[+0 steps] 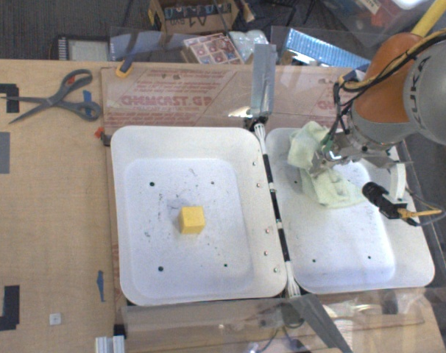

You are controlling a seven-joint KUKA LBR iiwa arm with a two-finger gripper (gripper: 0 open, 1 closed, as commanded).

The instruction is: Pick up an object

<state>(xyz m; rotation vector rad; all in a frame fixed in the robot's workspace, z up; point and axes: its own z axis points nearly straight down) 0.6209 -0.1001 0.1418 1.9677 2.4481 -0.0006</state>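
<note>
Gripper (327, 155) hangs low against one pale green cloth (305, 147) in the right bin (370, 271); whether it is wide or closed, I cannot tell. One yellow cube (193, 220) lies mid left bin (135, 160). Both white bins sit on a wooden bench (46, 197), with one pair of scissors (61, 100) well apart.

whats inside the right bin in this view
A crumpled pale cloth lies at the far end of the right bin, with the claw directly over it. Whatever sits beneath the cloth and the claw is covered.
</note>
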